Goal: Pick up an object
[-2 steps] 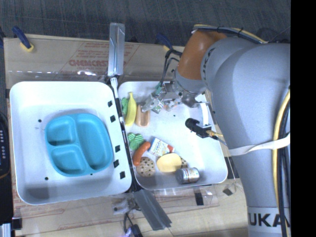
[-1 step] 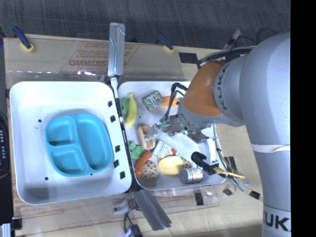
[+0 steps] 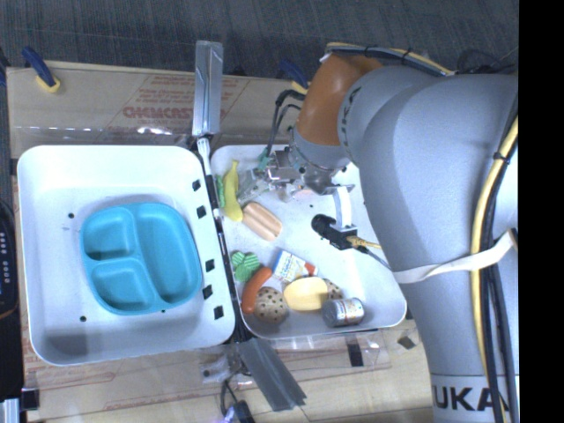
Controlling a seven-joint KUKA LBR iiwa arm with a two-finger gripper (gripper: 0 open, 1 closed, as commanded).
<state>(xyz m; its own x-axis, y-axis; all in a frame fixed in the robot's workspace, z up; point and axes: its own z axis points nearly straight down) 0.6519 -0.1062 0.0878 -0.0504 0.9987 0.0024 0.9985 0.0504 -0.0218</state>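
Observation:
My gripper (image 3: 271,177) hangs low over the back of the right bin (image 3: 388,280), below the arm's orange band. Just left of it lies a yellow, banana-like piece (image 3: 231,192) against the bin's left wall. A pink sausage-shaped piece (image 3: 262,220) lies directly in front of the gripper, close to it but apart from it. I see nothing held by the gripper. The arm's grey body covers the bin's right side.
At the right bin's front lie a green piece (image 3: 245,263), an orange carrot (image 3: 256,287), a white-and-blue carton (image 3: 291,266), a yellow lump (image 3: 306,294), a speckled brown ball (image 3: 271,306) and a metal can (image 3: 344,311). The left bin (image 3: 44,192) holds a blue divided tray (image 3: 138,257).

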